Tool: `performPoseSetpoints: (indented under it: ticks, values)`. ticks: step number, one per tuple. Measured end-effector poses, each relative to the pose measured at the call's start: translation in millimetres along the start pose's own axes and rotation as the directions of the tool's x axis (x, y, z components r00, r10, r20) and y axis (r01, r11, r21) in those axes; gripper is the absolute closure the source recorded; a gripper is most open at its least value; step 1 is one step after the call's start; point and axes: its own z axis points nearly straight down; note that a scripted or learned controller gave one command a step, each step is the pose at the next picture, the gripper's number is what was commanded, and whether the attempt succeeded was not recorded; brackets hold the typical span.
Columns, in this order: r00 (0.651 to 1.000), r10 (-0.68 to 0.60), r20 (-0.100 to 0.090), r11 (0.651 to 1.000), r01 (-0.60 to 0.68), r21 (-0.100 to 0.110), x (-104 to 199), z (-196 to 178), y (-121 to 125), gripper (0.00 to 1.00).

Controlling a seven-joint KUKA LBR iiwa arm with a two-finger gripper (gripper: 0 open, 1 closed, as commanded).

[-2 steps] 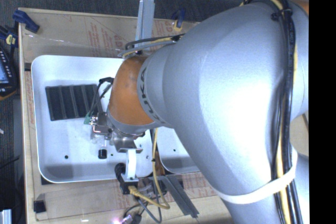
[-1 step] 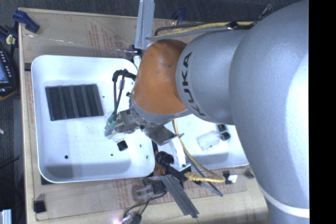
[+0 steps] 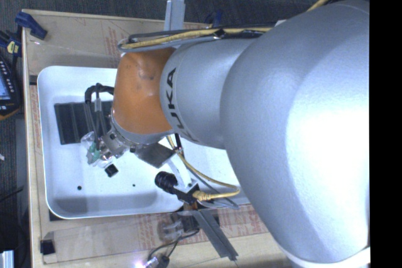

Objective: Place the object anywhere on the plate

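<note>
Object [image 3: 94, 152], small, pale and greenish, low over white bin [image 3: 63, 198] floor beside dark ribbed plate [image 3: 72, 121]. Gripper [image 3: 100, 149] right at it; opening impossible to judge. Small black cube [image 3: 111, 169] just beside.

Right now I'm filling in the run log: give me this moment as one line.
arm: over left bin | hand: low in bin, grip unclear | black block: on bin floor beside hand | plate: not identified
</note>
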Motion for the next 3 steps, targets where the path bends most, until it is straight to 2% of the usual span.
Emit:
performPoseSetpoints:
  ticks: [1,2,3]
  values:
    - [0.924,0.383,0.000,0.924,-0.383,0.005,-23.9,70.3,-25.8,1.00]
    - [0.985,0.171,-0.001,0.985,-0.171,-0.002,-73.3,-18.3,-58.4,1.00]
    - [0.998,-0.062,0.000,0.998,0.062,0.001,15.3,20.1,1.0,1.00]
